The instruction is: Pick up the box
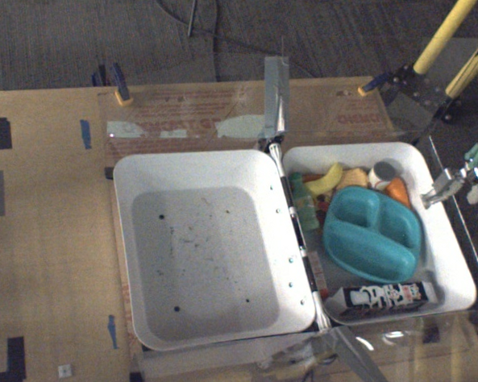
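A long black box (389,296) with white lettering lies along the lower wall of the right bin (458,266), just below a teal divided plate (372,234). The gripper (452,181) sits at the frame's right edge; its opening cannot be told. A good grasp would span the box's narrow width.

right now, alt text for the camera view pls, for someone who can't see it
A black box with white print lies along the near wall of the right bin, beside a teal divided tray, a banana and other small items. The gripper sits at that bin's right rim, apart from the box.
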Robot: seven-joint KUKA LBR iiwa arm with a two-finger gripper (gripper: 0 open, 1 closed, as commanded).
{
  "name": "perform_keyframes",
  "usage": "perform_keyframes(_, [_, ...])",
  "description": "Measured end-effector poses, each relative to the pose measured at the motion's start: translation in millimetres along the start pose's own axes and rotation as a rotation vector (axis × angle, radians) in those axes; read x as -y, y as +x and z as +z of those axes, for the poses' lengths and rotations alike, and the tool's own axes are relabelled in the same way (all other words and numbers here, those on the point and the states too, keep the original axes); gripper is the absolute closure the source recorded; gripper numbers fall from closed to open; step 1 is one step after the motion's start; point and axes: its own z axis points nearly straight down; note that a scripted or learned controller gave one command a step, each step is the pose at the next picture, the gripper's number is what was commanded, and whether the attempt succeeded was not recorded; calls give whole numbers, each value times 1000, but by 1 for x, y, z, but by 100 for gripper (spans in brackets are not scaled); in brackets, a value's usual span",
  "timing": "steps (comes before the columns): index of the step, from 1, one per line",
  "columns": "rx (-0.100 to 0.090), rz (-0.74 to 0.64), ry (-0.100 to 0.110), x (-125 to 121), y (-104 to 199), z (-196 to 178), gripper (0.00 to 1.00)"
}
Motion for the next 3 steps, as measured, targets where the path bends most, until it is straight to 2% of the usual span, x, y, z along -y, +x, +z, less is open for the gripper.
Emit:
perform_keyframes(1, [-4,61,5,27,-30,174,0])
perform_keyframes(2, [-3,60,4,26,-30,174,0])
perform_keyframes(3, [0,137,1,24,-25,-20,0])
